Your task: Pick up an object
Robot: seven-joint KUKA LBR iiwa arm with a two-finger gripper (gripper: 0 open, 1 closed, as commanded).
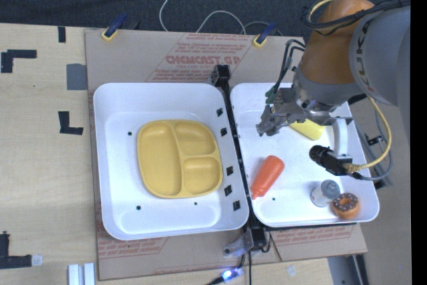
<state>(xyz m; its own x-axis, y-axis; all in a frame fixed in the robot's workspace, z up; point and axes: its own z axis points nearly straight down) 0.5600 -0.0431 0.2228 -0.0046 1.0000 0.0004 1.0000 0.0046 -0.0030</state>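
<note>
Nearest the camera, in the right bin (293, 213), a donut with orange icing (346, 205) lies in the near right corner with a small grey can (325, 191) touching its left side. An orange carrot (267, 175) lies tilted by the bin's left wall, apart from and nearer than the jaws (269, 125). The jaws hang low over the bin's middle; how far open they are cannot be told, and nothing shows between them. A yellow block (308, 128) lies just right of them, partly under the wrist. The arm (333, 50) leans in from the right over the bin's far side. The left bin (113, 103) holds a yellow divided plate (179, 158) in its middle.
</note>
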